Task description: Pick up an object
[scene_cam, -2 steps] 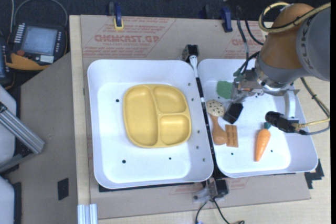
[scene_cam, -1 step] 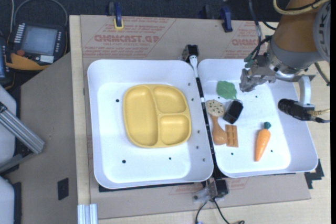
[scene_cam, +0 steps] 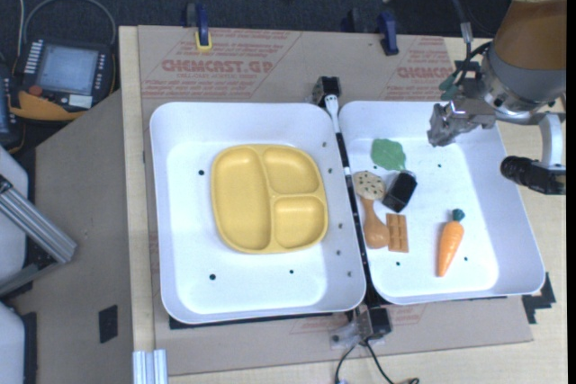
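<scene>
The right bin [scene_cam: 504, 270] holds several small items. A green leaf-shaped piece [scene_cam: 389, 154] lies near its back left, a black block [scene_cam: 400, 191] just in front of it, and a tan cookie-like piece [scene_cam: 366, 184] to the left. An orange-brown wooden spoon shape [scene_cam: 374, 225] and a brown strip [scene_cam: 397, 232] lie beside each other. A toy carrot [scene_cam: 449, 245] sits toward the front right. My gripper [scene_cam: 441, 132] hangs over the bin's back part, right of the green piece and apart from every item.
The left bin [scene_cam: 180, 265] bears a yellow divided plate [scene_cam: 268, 197]. The arm's grey and orange body [scene_cam: 531, 22] fills the upper right. Blue clamps [scene_cam: 202, 22] hold the cardboard at the back. A small screen device [scene_cam: 63, 72] sits off the bench at left.
</scene>
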Controlling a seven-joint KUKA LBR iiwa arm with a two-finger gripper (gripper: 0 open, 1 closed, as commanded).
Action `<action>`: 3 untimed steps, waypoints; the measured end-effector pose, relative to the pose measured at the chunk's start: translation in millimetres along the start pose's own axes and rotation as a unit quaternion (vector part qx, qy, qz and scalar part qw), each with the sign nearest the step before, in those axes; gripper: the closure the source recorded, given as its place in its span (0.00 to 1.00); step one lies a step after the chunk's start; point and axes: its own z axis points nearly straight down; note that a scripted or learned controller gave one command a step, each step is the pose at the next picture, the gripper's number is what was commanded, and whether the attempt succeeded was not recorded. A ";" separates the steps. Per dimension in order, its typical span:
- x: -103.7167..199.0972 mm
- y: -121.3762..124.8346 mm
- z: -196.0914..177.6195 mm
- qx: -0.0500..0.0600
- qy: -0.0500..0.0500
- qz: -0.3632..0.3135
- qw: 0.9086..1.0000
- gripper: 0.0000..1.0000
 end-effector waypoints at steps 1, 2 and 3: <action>-0.3 1.1 -27.5 0.001 0.000 0.000 1.000 1.00; 48.4 -12.8 -27.2 0.005 0.002 -0.002 1.000 1.00; 95.8 -25.9 -3.7 0.006 0.002 -0.002 1.000 1.00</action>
